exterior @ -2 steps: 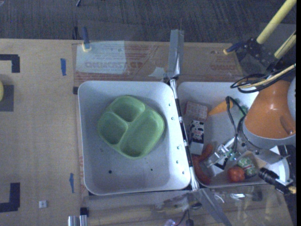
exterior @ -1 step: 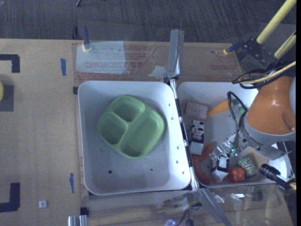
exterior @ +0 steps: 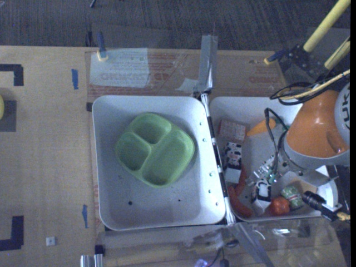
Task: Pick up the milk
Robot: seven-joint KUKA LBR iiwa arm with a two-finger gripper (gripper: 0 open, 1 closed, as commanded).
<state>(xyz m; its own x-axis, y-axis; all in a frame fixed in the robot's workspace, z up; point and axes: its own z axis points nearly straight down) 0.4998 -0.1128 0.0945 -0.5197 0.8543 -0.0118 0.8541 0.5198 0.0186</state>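
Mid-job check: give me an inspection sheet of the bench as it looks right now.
Surface: two white bins side by side, left bin, right bin.
Job's things: milk carton, cow-patterned, by right bin's left wall.
Clutter: green divided plate in left bin; pink box, tomato in right bin.
Gripper: gripper low in right bin, right of the carton.
Cables: black cable along the arm.
Surroundings: blue tape on bench.

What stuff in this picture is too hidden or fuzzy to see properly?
1. Claw: camera view; too small and cluttered to tell open from shut.
2. Milk carton: its printing is too blurry to read.
3. Right bin: the arm hides its right part.
4. Small toys near the tomato: too blurred to name.
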